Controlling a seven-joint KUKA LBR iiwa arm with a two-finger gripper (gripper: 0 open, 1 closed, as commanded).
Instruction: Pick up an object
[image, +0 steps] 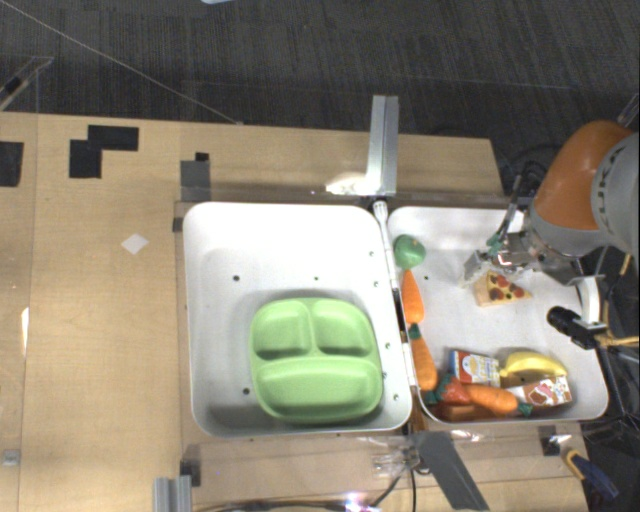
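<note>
Over the right bin (590, 400), the pizza slice toy (499, 289) lies flat near the back wall; gripper (503, 256) hovers just above it, can't tell its state; approach step, nothing lifted; next: descend straight, clamp the slice, avoid green ball (408, 250).

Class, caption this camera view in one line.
Gripper above a toy pizza slice in the right white bin; green divided plate left.

Even, bright overhead light; white bins (220, 300) glare slightly, soft shadows pool inside their walls; focus mildly soft throughout.
</note>
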